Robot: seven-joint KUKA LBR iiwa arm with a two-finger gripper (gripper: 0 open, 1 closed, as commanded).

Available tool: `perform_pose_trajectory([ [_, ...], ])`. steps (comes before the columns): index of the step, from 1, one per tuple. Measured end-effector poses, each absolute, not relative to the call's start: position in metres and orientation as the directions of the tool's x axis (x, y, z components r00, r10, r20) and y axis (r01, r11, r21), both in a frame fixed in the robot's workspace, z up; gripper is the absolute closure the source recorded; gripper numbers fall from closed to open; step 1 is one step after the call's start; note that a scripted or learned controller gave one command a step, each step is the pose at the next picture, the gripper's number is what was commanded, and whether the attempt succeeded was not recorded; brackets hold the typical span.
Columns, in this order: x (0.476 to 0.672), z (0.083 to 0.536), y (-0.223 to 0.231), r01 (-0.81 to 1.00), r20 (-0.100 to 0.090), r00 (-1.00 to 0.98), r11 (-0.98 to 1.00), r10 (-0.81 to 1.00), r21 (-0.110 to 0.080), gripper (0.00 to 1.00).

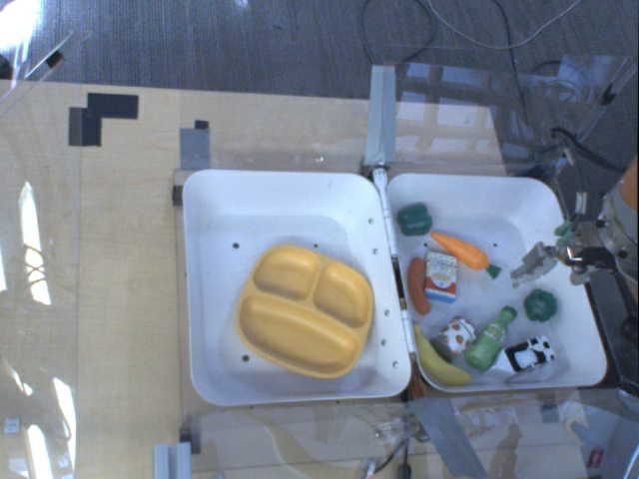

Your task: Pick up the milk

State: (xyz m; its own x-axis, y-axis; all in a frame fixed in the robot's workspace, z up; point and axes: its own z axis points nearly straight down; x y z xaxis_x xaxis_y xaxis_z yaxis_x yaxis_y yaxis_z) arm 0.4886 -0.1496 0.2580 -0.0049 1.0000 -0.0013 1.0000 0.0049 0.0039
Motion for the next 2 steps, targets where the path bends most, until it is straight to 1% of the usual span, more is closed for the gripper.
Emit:
perform_pose_trajectory([
  [1, 0.487, 0.139, -0.104, 0.996, 0.000, -0.089, 0.089, 0.996, 0.002, 0.00],
  [2, 0.490, 0.089, -0.092, 0.994, -0.003, -0.107, 0.107, 0.994, 0.012, 0.00],
])
